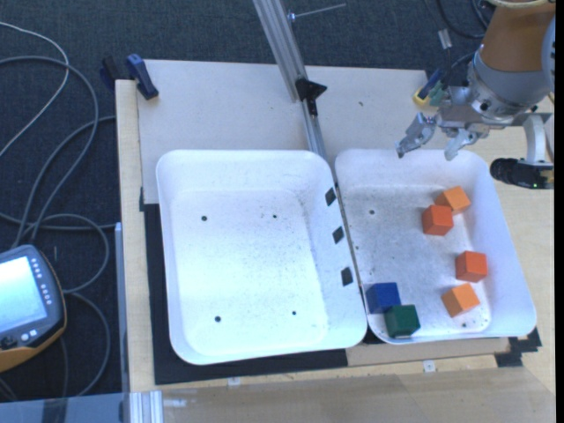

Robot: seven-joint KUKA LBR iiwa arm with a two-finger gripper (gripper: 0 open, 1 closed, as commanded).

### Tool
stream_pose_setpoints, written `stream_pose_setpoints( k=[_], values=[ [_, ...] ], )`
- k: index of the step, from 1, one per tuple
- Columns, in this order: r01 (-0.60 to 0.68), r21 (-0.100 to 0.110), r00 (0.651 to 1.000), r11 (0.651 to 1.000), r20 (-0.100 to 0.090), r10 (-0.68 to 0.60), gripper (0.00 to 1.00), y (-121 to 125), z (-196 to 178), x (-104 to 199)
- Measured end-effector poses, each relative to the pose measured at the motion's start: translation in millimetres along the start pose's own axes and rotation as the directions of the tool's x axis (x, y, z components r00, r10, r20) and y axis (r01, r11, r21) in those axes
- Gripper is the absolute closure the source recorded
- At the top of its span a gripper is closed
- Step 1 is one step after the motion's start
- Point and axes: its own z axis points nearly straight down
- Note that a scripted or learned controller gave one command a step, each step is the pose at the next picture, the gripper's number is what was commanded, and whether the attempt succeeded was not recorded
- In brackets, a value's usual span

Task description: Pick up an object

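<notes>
Overhead, the jaws (432, 142) hang spread apart with nothing between them, above the far rim of the right bin (507, 236). Just below them sit four orange blocks (437, 219); farther off, by the near rim, a blue block (382, 296) touches a green block (402, 320).

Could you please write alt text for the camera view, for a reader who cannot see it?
The gripper hangs open over the far edge of the right bin, holding nothing. That bin contains four orange blocks, a blue block and a green block; the left bin sits beside it.
</notes>
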Motion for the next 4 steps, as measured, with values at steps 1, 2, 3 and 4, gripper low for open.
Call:
stream_pose_setpoints(
  k=[1,2,3,4],
  values=[
    [-0.004,0.008,1.000,1.000,-0.001,0.004,0.00,-10,136,-55],
    [-0.004,0.004,1.000,1.000,-0.001,0.004,0.00,-51,156,-91],
    [-0.001,-0.004,1.000,1.000,-0.001,0.001,1.00,-48,143,-89],
    [-0.002,-0.003,1.000,1.000,-0.001,0.002,0.00,-48,144,-89]
  ],
)
